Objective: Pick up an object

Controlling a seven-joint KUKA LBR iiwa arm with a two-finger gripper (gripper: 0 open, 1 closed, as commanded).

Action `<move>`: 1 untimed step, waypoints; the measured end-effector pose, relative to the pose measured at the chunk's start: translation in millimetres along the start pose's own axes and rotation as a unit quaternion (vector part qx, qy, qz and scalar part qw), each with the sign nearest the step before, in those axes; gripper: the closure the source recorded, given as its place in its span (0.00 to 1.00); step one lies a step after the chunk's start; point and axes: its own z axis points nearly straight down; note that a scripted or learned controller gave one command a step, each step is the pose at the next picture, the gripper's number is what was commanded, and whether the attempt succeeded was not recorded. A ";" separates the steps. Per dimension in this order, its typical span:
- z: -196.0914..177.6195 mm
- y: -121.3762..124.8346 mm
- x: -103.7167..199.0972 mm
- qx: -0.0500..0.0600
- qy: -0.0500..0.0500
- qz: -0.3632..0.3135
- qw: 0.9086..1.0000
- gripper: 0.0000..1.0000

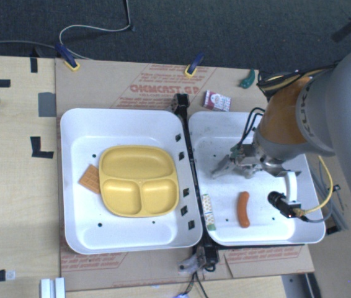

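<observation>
Two bins, L bin [76, 166] w/ yellow tray [139, 180], R bin [299, 231] w/ sausage [244, 209], pincer [220, 169] released

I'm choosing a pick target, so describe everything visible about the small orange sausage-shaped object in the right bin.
The small orange sausage-shaped object is a short smooth rod with rounded ends, looking like plastic toy food. It lies flat on the floor of the shallow white right bin, in the near half, its length running roughly toward and away from the camera. Nothing touches it but the bin floor; the two-finger gripper sits apart, farther back.
</observation>
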 end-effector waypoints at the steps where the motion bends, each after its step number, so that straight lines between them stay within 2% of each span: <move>1: -0.2 -10.2 16.6 -0.002 -0.001 0.000 1.000 0.00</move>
